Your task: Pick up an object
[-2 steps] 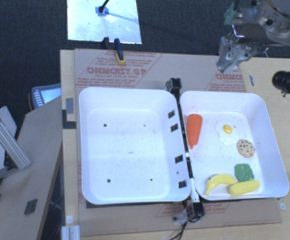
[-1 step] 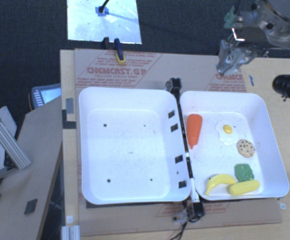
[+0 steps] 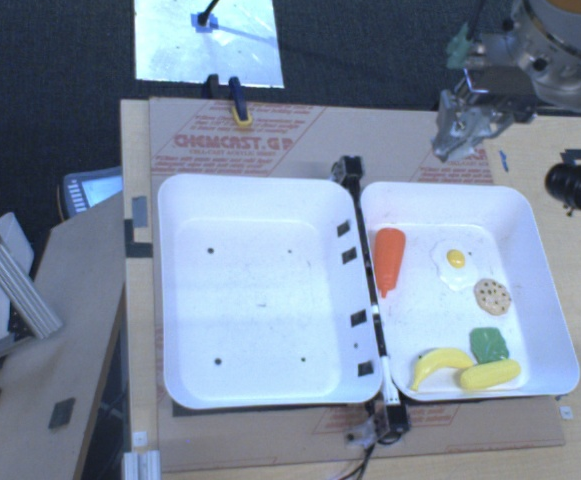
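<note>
The right bin (image 3: 530,228) holds an orange carrot (image 3: 388,258) by its left wall, a fried egg (image 3: 455,264) in the middle, a round cookie (image 3: 492,296) to the egg's lower right, a green piece (image 3: 489,343), a yellow banana (image 3: 436,364) and a yellow oblong piece (image 3: 490,374) near the front wall. My gripper (image 3: 462,133) hangs high above the far edge of the right bin, well clear of every object. Nothing shows between its fingers.
The left bin (image 3: 260,288) sits beside the right one, with black clips along the shared divider (image 3: 355,258). A shiny metal plate (image 3: 207,28) lies behind the bench. A blue and yellow clamp (image 3: 238,103) stands at the board's far edge.
</note>
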Controlling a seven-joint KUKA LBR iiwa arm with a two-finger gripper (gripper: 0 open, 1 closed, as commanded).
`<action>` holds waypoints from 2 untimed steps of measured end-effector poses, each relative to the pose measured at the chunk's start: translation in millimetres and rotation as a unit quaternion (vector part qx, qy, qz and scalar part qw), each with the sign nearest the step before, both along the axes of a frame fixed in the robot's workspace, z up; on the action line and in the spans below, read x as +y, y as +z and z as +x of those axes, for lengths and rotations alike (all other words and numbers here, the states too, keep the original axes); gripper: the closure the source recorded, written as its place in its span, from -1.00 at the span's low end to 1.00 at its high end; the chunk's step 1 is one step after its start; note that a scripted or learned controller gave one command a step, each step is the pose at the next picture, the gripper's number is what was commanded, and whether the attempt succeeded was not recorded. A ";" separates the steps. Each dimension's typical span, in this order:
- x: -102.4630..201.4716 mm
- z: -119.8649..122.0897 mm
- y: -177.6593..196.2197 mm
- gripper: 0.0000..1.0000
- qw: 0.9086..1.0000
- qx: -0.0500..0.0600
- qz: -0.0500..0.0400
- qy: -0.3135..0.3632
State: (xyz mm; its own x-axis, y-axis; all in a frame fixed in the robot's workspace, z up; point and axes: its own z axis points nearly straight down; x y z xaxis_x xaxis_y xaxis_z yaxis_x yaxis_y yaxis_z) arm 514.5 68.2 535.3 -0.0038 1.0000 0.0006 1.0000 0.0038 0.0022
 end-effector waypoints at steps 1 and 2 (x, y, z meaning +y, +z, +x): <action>5.7 -5.5 -0.1 1.00 1.000 0.000 0.000 0.000; 10.5 -13.4 -0.1 1.00 1.000 0.000 0.000 0.000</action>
